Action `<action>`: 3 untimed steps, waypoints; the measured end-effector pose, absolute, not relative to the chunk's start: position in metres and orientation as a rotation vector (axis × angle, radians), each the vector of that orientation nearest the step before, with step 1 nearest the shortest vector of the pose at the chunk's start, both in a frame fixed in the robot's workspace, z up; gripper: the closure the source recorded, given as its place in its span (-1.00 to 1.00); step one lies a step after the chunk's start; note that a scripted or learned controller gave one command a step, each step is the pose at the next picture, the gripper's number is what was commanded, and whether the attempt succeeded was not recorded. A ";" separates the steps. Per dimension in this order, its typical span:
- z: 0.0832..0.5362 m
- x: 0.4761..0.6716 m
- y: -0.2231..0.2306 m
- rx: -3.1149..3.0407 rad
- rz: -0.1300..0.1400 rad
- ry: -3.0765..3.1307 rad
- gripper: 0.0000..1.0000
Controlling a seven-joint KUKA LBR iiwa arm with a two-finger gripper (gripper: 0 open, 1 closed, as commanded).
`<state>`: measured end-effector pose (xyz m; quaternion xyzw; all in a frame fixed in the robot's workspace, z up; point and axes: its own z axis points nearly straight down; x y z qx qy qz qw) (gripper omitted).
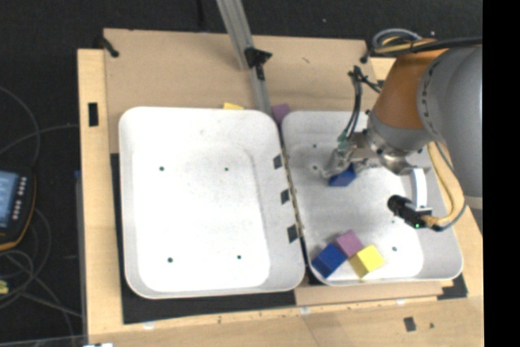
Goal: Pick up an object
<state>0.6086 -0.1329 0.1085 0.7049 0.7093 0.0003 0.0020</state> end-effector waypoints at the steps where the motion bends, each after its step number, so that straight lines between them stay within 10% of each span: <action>1: 0.102 0.664 -0.156 2.209 0.010 2.219 1.00; 2: 0.203 0.678 -0.081 2.207 0.012 2.226 1.00; 3: 0.197 0.615 -0.043 2.217 -0.002 2.229 1.00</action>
